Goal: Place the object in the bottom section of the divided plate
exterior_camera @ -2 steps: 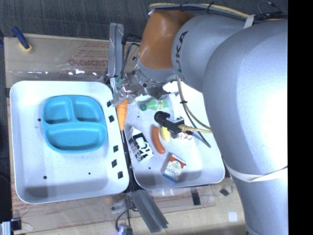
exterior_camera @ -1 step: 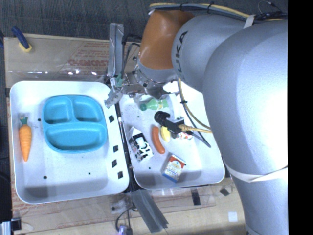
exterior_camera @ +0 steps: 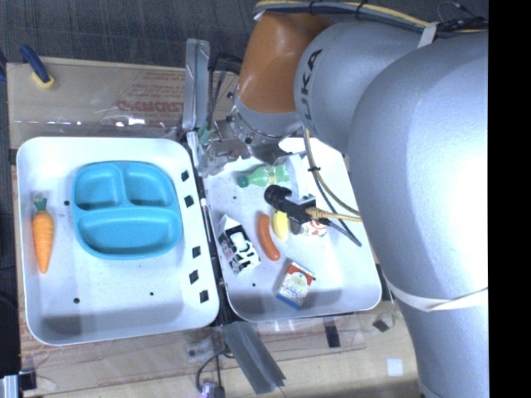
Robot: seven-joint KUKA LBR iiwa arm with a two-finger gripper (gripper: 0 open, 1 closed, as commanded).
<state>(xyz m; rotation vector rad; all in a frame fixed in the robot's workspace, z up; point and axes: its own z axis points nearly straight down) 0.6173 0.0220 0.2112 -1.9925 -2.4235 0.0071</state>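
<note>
Orange carrot [exterior_camera: 42,237] | lengthwise up-down, tip toward bottom | beside blue plate [exterior_camera: 124,232] | jaws unclear

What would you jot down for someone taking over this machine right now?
End effector: at the top of the right bin, by the divider; whether it grips anything cannot be told.
Plate: blue, in the left bin; nothing in any of its sections.
Carrot: left of the plate, in the same bin.
Right bin: green bottle, hot dog, small carton, black-and-white packet and other bits.
Done: nothing placed yet.
Left: pick an object and set it in the plate's bottom section.
</note>
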